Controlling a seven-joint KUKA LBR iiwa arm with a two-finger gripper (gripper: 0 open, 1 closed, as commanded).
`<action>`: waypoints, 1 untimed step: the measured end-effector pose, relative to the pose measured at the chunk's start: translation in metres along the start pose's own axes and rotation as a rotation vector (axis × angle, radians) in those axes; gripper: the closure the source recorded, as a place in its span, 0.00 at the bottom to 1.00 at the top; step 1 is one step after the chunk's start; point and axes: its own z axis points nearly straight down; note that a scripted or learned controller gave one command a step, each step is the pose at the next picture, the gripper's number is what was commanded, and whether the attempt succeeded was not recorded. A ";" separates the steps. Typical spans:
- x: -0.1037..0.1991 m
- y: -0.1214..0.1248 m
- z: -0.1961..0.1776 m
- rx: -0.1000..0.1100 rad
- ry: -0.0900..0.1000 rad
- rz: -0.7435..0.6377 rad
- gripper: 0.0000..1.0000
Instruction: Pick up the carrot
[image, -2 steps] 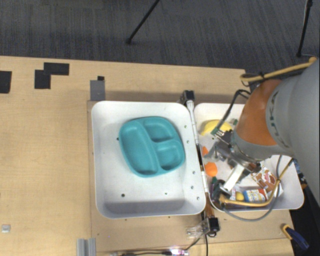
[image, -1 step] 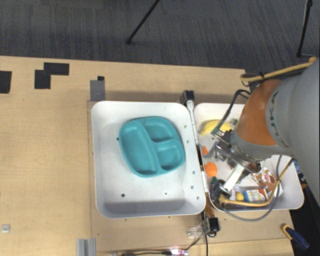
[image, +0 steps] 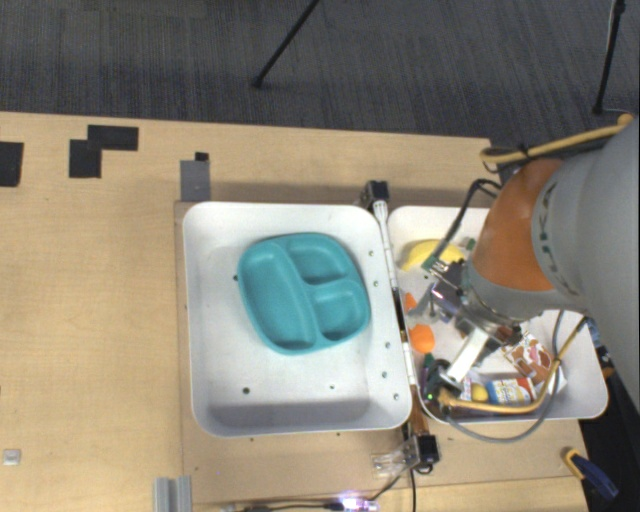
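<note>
White plastic forms both shallow bins on the tan bench. One bin (image: 215, 300), on the camera's left, carries a teal divided plate (image: 302, 292) with three compartments, lying roughly at its centre and tilted slightly. Its neighbour, the other bin (image: 590, 395) on the camera's right, is largely covered by the grey arm (image: 590, 215) and its orange band (image: 515, 225).

The gripper (image: 452, 375) is lowered into this second bin, near the wall shared with the first. Its white finger (image: 465, 358) slants down toward the bin floor; whether the claw is wide or narrow I cannot tell from this angle, and no object is seen between its fingers.

The carrot (image: 423, 337), a small orange piece, lies on the bin floor close to the shared wall, just beside the gripper and apart from it. A yellow item (image: 422, 252) sits further back in that bin. A printed packet (image: 528, 358) lies under the arm, toward the front.
</note>
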 end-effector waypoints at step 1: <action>0.000 0.000 0.000 0.000 0.000 0.000 0.00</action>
